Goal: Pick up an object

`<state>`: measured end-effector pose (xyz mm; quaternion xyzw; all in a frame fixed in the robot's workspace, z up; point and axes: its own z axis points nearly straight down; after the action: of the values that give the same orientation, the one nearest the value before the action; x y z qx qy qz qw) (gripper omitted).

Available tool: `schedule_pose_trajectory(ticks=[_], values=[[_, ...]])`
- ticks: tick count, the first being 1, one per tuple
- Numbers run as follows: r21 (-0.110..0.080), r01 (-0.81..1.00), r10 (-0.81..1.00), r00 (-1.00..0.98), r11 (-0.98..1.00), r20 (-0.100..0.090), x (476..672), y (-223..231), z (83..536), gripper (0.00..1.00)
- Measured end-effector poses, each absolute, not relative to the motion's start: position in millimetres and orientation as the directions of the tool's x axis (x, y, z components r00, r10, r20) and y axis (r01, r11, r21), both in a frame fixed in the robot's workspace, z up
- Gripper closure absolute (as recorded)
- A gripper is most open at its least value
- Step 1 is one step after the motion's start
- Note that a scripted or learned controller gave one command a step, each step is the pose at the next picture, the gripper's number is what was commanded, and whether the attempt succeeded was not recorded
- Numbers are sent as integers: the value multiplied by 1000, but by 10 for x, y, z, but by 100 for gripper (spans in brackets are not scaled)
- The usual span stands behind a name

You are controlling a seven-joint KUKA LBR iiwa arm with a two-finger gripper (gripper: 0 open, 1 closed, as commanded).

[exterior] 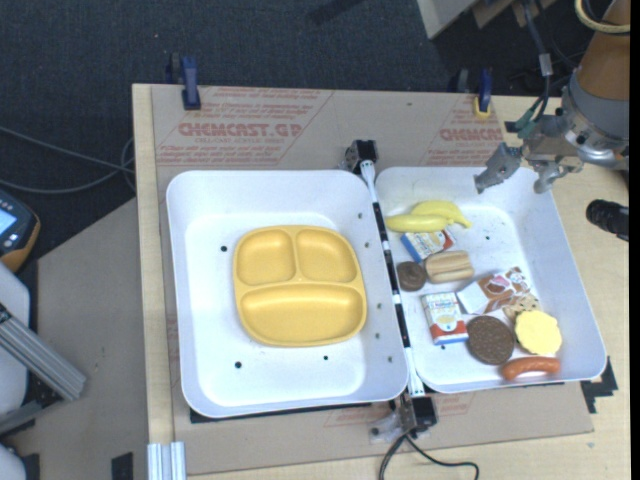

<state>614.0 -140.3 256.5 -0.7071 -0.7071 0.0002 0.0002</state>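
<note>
1. Currently, the gripper [522, 174] is seen spread and holding nothing, above the right bin's [572, 268] far edge.
2. The banana [428, 215] is found below-left of it, long axis crosswise.

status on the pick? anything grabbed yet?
Done: nothing lifted so far. The banana, hot dog bun, cookie and other toy food all lie in the right bin.
In hand: nothing. The end effector hovers open over that bin's far edge, with nothing between its fingers.
Left: the whole pick, meaning choose an item, descend, close and lift. The yellow divided plate sits in the left bin.
</note>
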Motion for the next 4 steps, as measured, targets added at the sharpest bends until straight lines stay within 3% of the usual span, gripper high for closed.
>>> schedule_pose_trajectory(ticks=[1, 2, 3, 4], values=[[-17, 1000, 1000, 0, 0, 5, 5744, -1196, 1066, 0], [4, 1000, 1000, 4, -4, -4, 6091, -1930, 835, 0], [-4, 1000, 1000, 7, -7, -10, 6431, -1454, 845, 0], [-2, 1000, 1000, 10, -10, -15, 6477, -1408, 855, 0]])
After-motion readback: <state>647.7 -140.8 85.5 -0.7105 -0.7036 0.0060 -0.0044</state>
